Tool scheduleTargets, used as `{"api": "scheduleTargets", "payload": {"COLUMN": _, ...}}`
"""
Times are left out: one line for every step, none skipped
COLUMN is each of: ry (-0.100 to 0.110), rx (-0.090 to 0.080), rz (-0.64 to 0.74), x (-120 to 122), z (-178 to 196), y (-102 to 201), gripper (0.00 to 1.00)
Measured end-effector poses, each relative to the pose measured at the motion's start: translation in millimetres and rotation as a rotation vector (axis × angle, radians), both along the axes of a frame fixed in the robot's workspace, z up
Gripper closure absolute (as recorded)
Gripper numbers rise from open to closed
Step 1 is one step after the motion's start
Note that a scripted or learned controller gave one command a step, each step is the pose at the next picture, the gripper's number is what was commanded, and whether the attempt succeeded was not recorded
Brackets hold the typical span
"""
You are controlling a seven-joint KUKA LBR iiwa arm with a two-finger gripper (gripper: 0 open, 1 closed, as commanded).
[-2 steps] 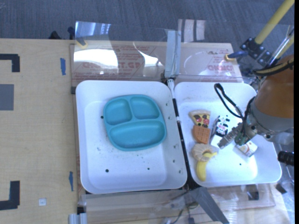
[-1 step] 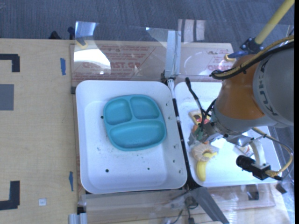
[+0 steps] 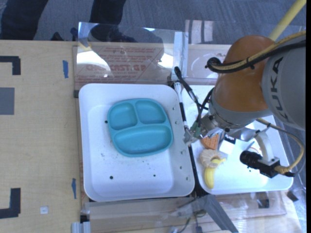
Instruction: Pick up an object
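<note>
My gripper (image 3: 203,131) hangs low over the left side of the right bin (image 3: 243,182), under the arm's orange band. Right below it is a small orange, waffle-textured piece (image 3: 211,142), partly covered by the gripper; whether it is touched or held cannot be told. Just in front of that piece lies a pale and yellow banana-like toy (image 3: 211,170) on the bin floor.
The left bin (image 3: 97,178) holds a blue three-compartment plate (image 3: 140,126) in its middle. The wall between the two bins runs just left of the gripper. A clear plastic sheet (image 3: 126,57) stands behind the left bin. A wooden board (image 3: 39,130) lies at left.
</note>
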State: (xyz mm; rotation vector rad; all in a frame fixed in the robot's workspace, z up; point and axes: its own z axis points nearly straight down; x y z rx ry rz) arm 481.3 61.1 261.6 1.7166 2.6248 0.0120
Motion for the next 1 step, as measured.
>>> {"api": "scheduleTargets", "payload": {"ry": 0.001, "rx": -0.006, "rz": 0.474, "x": -0.9, "z": 7.2, "y": 35.0, "gripper": 1.0}}
